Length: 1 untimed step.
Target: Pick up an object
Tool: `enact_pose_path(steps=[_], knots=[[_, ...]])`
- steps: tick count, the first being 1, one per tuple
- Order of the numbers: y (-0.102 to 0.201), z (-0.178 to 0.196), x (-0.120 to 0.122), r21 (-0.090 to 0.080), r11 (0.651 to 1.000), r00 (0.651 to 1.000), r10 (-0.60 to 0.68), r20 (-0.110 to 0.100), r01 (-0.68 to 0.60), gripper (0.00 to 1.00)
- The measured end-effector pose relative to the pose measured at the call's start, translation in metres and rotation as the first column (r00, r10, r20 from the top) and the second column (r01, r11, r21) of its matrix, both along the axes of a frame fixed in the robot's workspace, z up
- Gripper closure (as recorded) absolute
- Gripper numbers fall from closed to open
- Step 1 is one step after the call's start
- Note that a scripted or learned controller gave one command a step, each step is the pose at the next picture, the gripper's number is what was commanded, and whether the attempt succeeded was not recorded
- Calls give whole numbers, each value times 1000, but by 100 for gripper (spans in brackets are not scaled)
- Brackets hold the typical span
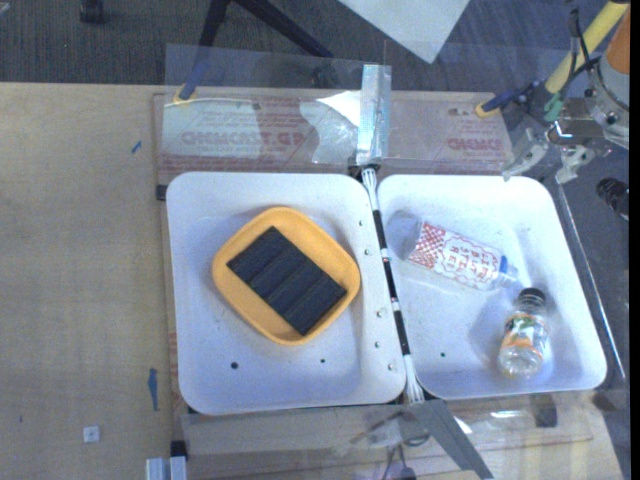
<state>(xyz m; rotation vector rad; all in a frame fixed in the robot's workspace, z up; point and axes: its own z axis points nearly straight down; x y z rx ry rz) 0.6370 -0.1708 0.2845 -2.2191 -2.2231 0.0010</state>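
Two white bins sit side by side on the desk. The left bin (200,368) holds a yellow-orange tray (240,303) with rounded corners, turned at an angle near the bin's middle; its top carries a dark, almost black ribbed rectangular panel, so only an orange rim shows around it.

In the right bin (570,268), a clear plastic bottle with a red-and-white patterned label (452,256) lies on its side toward the bin's far-left part, its blue cap end pointing toward the bin's centre. Just beyond that end, nearer the front-right corner, a small clear bottle with a dark cap (523,335) lies with an orange-tinted band across its body. The two bottles are near each other but apart.

The end effector (548,156) hangs over the right bin's far-right corner, above the rim, holding nothing; its pale metal parts blur together, so I cannot tell whether it is spread or closed.
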Motion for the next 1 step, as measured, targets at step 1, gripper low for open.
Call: enact_pose_path(steps=[1], knots=[[53, -123, -40, 0, 998, 998, 56, 1, -56, 0]])
